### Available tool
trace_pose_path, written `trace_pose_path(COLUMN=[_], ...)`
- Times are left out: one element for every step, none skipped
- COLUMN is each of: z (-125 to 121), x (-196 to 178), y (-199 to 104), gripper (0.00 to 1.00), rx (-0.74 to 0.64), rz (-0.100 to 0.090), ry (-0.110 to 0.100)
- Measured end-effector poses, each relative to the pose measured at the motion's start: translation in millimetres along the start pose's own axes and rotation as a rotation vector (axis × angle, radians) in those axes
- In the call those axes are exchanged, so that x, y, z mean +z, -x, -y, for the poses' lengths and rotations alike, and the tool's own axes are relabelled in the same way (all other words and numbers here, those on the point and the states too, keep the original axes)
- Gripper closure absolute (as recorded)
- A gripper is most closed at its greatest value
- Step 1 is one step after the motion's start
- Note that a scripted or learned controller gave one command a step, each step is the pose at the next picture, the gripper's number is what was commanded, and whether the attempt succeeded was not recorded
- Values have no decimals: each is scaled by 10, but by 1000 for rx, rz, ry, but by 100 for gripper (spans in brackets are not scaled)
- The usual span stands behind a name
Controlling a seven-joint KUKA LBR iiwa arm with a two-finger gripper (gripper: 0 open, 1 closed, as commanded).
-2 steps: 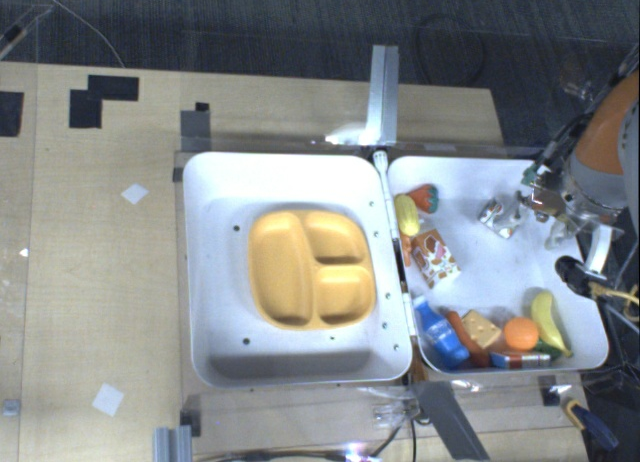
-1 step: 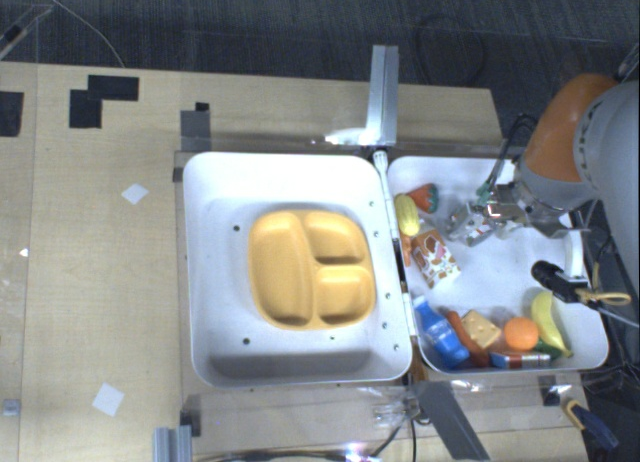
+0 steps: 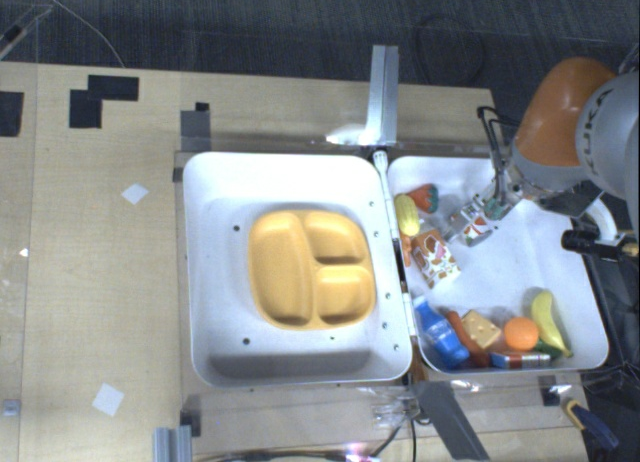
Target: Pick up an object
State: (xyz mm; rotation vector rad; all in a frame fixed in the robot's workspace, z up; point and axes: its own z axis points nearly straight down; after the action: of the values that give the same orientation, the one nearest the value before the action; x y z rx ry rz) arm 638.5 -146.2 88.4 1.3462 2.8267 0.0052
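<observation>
Yellow plastic fills the middle of the left bin [image 3: 205, 250]: a three-compartment food tray [image 3: 310, 268] lying flat. The right bin [image 3: 560, 280] holds a clutter of toy food. Along its left wall stand a strawberry [image 3: 424, 196], a pale yellow corn-like piece [image 3: 407, 216] and a small printed carton [image 3: 435, 258]. Along the lower edge lie a blue package [image 3: 438, 335], a tan bread-like block [image 3: 481, 330], an orange [image 3: 520, 334] and a banana [image 3: 547, 321]. The grey arm with its orange band [image 3: 560, 115] enters from the upper right of the frame. Its claw [image 3: 477, 222] hangs low in the upper part of the right bin, just right of the strawberry and above the carton. Whether the claw's tips are apart or together cannot be told from this angle. Both bins rest on a light wooden worktop [image 3: 90, 280].
</observation>
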Motion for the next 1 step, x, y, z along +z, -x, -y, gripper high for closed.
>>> trace_pose_path(z=[-206], x=[-101], y=[180], gripper=[0], rx=[13], rz=[-10], ry=[-9])
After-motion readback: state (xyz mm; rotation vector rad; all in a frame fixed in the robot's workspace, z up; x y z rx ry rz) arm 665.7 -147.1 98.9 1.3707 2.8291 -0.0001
